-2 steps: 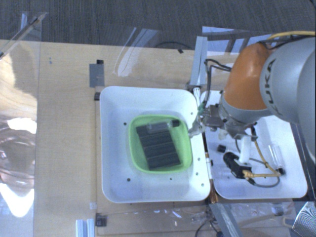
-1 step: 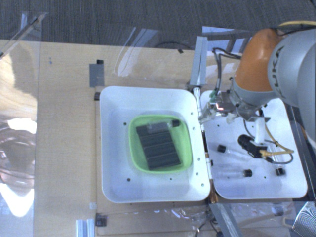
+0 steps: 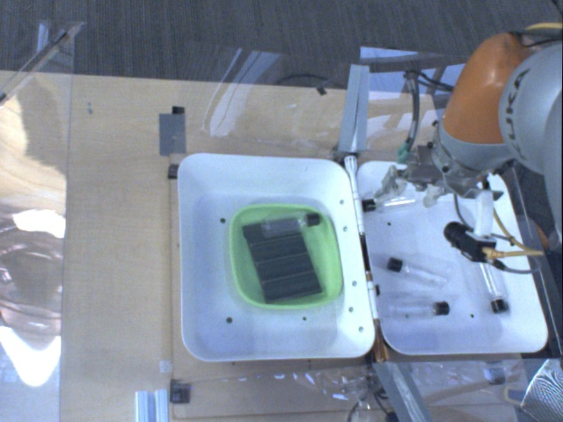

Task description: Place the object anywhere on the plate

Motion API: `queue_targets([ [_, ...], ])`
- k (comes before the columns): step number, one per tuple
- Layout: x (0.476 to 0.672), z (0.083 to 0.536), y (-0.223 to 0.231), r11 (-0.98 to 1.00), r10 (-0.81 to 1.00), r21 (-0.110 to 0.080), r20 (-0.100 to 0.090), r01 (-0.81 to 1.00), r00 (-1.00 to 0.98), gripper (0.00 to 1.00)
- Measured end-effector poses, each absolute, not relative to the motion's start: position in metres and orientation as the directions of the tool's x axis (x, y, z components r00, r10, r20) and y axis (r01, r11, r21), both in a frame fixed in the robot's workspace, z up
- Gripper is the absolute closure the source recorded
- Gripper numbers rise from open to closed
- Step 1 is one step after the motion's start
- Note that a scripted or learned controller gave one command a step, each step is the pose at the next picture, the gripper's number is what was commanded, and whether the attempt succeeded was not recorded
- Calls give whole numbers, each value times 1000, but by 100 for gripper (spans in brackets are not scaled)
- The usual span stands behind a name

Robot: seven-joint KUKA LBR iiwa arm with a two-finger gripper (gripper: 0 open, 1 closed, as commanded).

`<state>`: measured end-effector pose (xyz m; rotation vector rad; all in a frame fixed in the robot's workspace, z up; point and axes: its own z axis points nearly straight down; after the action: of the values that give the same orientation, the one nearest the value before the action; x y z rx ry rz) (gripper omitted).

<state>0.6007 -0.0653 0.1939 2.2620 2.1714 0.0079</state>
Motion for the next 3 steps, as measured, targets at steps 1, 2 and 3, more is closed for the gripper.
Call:
queue_targets([
  [1,608,189,-116,-38,999,8,-2,999,38,0],
  [2,594,234,-114,-90,996,9,-1,996,90,0],
  [3,608,206,-150,-96,995,8,-2,995,96,0],
])
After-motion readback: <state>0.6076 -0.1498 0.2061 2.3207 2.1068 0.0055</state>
